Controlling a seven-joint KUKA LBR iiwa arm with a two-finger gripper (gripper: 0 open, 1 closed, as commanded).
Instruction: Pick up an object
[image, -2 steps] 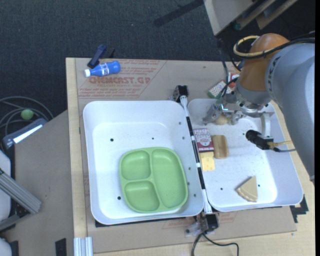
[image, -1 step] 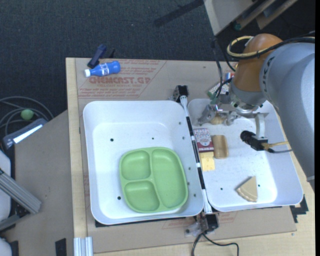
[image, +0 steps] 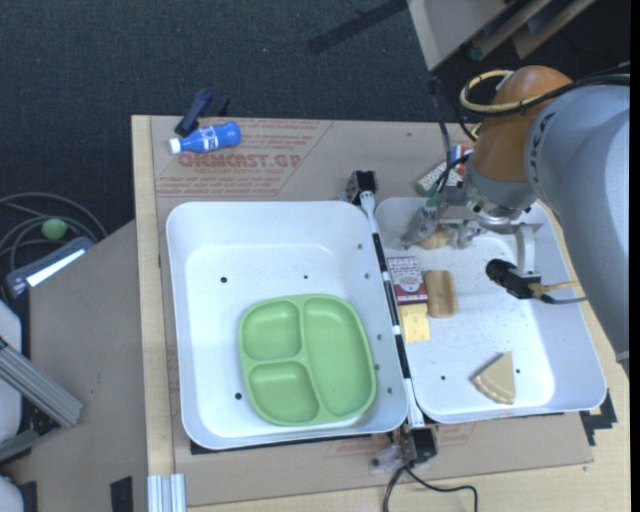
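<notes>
My gripper (image: 440, 232) hangs low over the far left corner of the right bin (image: 560, 385). A small tan object (image: 432, 241) shows right under it, partly hidden by the gripper. Just nearer in that bin lie a red-and-white carton (image: 404, 278), a brown block (image: 440, 293) and a yellow square (image: 415, 327). A tan wedge (image: 496, 378) rests near the bin's front edge. No object can be made out in the gripper's hold.
The left bin (image: 200, 250) holds a green divided plate (image: 305, 358). A blue-and-white bottle (image: 205, 138) lies on the cardboard bench behind the left bin. The arm's grey body covers the far right side of the right bin.
</notes>
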